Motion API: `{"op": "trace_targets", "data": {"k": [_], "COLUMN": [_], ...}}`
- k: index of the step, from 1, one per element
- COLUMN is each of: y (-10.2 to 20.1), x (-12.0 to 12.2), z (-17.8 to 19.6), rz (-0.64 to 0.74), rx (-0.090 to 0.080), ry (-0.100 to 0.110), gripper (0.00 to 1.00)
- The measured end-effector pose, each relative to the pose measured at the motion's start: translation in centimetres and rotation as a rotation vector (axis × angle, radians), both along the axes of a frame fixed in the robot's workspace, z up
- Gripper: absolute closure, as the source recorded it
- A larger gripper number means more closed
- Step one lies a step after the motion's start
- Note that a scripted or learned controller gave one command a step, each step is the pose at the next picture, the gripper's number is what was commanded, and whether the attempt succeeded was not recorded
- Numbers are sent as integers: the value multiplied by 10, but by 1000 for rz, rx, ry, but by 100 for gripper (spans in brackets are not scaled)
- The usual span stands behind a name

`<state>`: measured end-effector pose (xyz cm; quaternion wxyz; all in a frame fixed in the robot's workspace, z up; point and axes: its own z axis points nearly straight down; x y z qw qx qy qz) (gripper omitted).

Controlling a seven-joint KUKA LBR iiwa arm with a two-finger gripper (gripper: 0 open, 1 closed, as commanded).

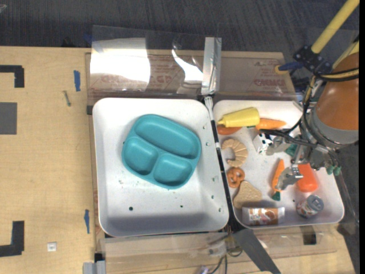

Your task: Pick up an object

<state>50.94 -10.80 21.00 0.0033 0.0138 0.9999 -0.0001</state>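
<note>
two bins | tool (292, 176) over right bin (336, 213) | grip unclear, perhaps touching carrot (277, 174)

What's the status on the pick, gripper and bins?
Gripper low in right bin, nothing visibly held. Carrot just beside it. Orange piece and can crowd close.

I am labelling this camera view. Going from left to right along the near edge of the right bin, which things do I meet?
Slice of toast → lying can → small grey tin.

Grey arm (336, 131), orange band, black cables.
</note>
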Motion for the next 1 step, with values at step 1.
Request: {"op": "trace_targets", "data": {"k": [1], "y": [-28], "x": [7], "z": [-64], "rz": [25], "rx": [1], "ry": [7], "gripper": [0]}}
